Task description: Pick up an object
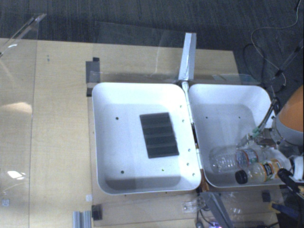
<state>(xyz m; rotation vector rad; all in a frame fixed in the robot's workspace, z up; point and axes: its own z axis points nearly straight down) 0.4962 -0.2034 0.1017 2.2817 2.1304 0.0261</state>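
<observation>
A black ridged rectangular pad (pixel 159 135) lies flat in the middle of the left bin (pixel 109 103). In the right bin (pixel 223 103), a clear plastic bottle (pixel 230 159) lies on its side near the front. Just in front of it lies a second bottle (pixel 259 171) with a black cap and a yellowish label. My gripper (pixel 256 137) reaches in from the right, low over the bin's right side, just above and behind the clear bottle. Nothing can be seen held in it.
The arm's orange band (pixel 292 110) hangs over the right bin's right wall. A grey upright post (pixel 187 56) stands behind the seam between the bins. Cables (pixel 273 46) trail at the back right. Bare wooden bench (pixel 47 127) spreads to the left.
</observation>
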